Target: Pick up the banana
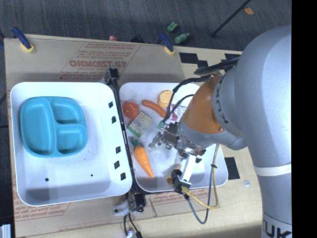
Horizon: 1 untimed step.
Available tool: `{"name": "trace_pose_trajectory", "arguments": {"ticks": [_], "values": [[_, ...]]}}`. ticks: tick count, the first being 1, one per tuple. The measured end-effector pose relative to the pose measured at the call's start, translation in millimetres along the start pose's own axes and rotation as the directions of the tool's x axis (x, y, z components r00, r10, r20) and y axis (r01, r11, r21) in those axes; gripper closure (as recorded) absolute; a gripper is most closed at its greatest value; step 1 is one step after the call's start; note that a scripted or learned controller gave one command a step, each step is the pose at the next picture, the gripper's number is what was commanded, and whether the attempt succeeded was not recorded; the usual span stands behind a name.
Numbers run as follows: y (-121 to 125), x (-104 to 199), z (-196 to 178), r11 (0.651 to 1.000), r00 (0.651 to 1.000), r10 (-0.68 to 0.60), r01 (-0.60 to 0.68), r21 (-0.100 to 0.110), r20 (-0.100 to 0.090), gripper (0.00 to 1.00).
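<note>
The camera view showed the grey arm [262,103] reaching in from the right over the table [99,58], its orange band [200,110] above the right bin [218,175]. The left bin [64,182] held a blue divided tray [52,125]. The gripper [166,135] hung low in the middle of the right bin; whether it was wide, narrow or holding anything could not be told. Near it lay a long carrot [142,161], a second carrot [154,107], a red tomato [131,109] and a small checkered block [140,123]. A yellow piece [166,97], possibly the banana, lay at the bin's far side, partly hidden by the arm. Green bits [178,33] lay on the floor beyond the table.
</note>
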<state>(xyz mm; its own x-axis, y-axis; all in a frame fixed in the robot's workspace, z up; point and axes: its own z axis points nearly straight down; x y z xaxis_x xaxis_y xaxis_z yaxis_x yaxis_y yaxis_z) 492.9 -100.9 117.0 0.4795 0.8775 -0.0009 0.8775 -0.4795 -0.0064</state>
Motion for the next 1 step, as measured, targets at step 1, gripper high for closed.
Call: {"name": "trace_pose_trajectory", "arguments": {"ticks": [1], "values": [[-16.6, 103.3, -74.5, 1.0, 1.0, 0.024, -0.024, -0.001, -0.002, 0.0]]}}
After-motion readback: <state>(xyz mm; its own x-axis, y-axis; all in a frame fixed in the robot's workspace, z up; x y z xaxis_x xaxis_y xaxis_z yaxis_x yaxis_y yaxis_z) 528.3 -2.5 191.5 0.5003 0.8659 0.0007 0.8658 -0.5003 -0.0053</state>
